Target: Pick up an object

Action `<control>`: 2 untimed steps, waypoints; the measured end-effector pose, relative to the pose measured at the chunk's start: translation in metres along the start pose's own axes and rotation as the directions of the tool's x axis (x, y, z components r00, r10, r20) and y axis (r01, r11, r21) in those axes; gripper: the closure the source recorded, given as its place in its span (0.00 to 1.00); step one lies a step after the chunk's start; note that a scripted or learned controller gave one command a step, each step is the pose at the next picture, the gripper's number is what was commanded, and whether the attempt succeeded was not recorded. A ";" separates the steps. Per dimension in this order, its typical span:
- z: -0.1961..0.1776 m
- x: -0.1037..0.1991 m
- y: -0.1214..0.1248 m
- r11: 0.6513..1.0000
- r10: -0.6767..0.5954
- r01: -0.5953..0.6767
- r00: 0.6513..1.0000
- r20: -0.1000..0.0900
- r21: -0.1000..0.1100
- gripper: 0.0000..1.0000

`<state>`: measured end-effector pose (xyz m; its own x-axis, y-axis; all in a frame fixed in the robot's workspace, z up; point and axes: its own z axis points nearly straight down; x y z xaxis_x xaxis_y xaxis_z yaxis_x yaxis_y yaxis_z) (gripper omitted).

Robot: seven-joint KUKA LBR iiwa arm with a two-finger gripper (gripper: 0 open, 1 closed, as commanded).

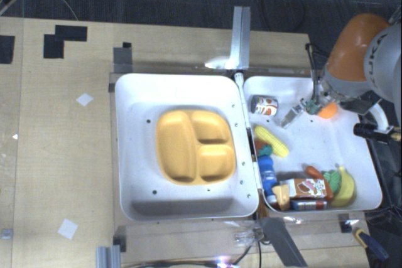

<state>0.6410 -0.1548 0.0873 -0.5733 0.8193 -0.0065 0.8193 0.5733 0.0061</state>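
Pale wooden bench [56, 154] under a slanted overhead camera carries two shallow white plastic bins side by side, with dark carpet beyond at twelve o'clock. Leftmost, the left white bin [132, 135] holds a yellow three-compartment plastic tray [195, 145] lying flat near its centre. Across the shared rim, the right white bin [358, 154] holds the clutter: a small red-and-white tin can [264, 106] at its ten o'clock corner, a yellow toy corn cob [271, 140] below it with its long axis running from ten to four o'clock, a blue plastic bottle [266, 174], a red-and-brown juice carton [308, 189] along the six o'clock wall, and a yellow toy banana [344, 188] at five o'clock. At the bin's one o'clock, the two-finger gripper [300, 110] reaches in from the right, low over the floor. Just beside it at three o'clock sits a small orange rounded toy [327, 111], seemingly outside the fingers rather than between them; how wide they stand I cannot tell. Judging from this, the orange toy is the nearest candidate, and a grasp would need a small shift toward three o'clock.
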 end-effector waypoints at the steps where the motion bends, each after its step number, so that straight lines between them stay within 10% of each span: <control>1: 0.000 -0.023 -0.041 0.999 0.044 -0.044 0.999 -0.014 0.001 0.00; 2: -0.002 0.062 -0.014 0.991 0.136 -0.136 0.991 -0.001 -0.005 0.00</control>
<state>0.5945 -0.1119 0.0892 -0.4565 0.8897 -0.0047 0.8896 0.4565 0.0121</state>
